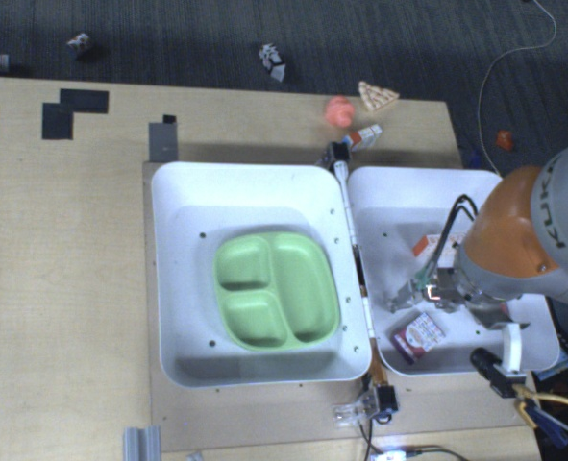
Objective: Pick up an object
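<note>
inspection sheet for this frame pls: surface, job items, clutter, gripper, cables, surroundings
Surface: tan bench bearing two white bins, left bin and right bin, side by side.
Job's things: small packet with red and white print on the right bin's floor; orange-white item further back, partly hidden by the arm.
Clutter: green divided tray in the left bin; pink ball, wedge-shaped toy and small tube behind the bins.
Grippers: gripper low in the right bin, fingers too unclear to judge.
Cables: black cable on the wrist; thin cord on the floor.
Surroundings: dark carpet with scattered small objects.
</note>
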{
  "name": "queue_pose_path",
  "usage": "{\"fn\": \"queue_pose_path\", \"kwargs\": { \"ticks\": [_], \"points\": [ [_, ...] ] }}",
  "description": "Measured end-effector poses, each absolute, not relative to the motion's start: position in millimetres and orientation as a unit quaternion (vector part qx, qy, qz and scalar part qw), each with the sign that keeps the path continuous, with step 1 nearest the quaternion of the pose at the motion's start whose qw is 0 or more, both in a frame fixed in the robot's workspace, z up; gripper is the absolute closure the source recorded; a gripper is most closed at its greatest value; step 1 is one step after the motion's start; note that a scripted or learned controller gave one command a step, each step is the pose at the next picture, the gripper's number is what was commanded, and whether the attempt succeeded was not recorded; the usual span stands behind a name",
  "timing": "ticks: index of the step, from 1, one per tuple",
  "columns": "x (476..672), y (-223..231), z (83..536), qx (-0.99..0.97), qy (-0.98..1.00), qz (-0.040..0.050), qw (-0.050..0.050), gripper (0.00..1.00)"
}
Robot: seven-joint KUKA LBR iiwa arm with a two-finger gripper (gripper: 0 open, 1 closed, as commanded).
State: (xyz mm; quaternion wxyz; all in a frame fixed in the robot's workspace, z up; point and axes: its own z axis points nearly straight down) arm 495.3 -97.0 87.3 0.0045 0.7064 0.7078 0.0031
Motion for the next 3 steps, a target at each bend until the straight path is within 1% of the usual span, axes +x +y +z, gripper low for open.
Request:
{"fn": "queue_pose_path", "kwargs": {
  "ticks": [1, 2, 3],
  "points": [
    [497.6, -96.4, 98.6, 0.706, 0.709, 0.0051, 0.007, 1.0],
    [487.1, -169.1, 105.8, 0.707, 0.708, 0.0005, 0.002, 1.0],
    [518.0, -70.5, 213.9, 0.705, 0.709, 0.0026, 0.002, 1.0]
  ]
}}
